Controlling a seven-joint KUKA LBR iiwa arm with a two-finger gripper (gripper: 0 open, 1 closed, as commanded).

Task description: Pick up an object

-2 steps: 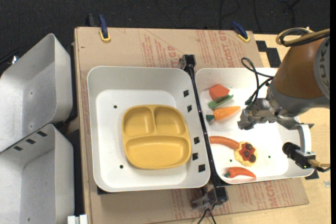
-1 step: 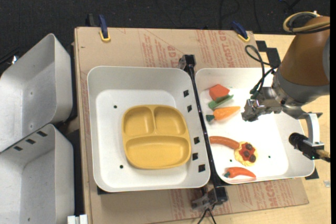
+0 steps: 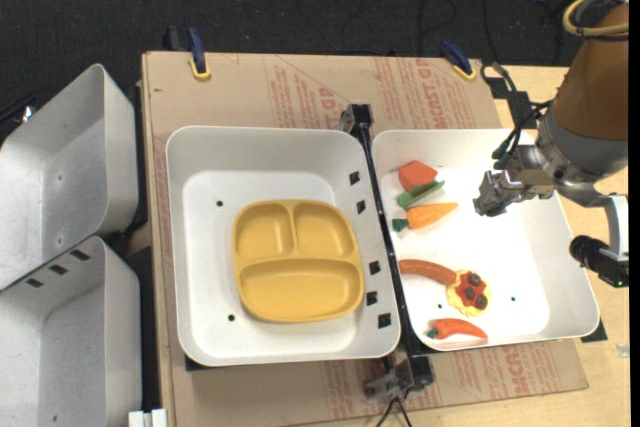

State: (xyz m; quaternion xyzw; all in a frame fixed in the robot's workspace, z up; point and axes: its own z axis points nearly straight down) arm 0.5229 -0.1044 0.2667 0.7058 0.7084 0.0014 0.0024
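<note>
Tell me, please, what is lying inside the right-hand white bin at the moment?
The right bin holds toy foods: a carrot, an orange-red piece, a sausage, a pizza slice, and a chili pepper. The gripper covers some bin floor.

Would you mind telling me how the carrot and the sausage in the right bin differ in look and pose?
The carrot is orange with a green tip, tapering to a point; the sausage is reddish-brown, even in width and slightly curved. The carrot lies higher in the view, just below a red-orange block; the sausage lies lower, its right end meeting a pizza slice. Both lie flat, roughly crosswise, near the divider.
</note>
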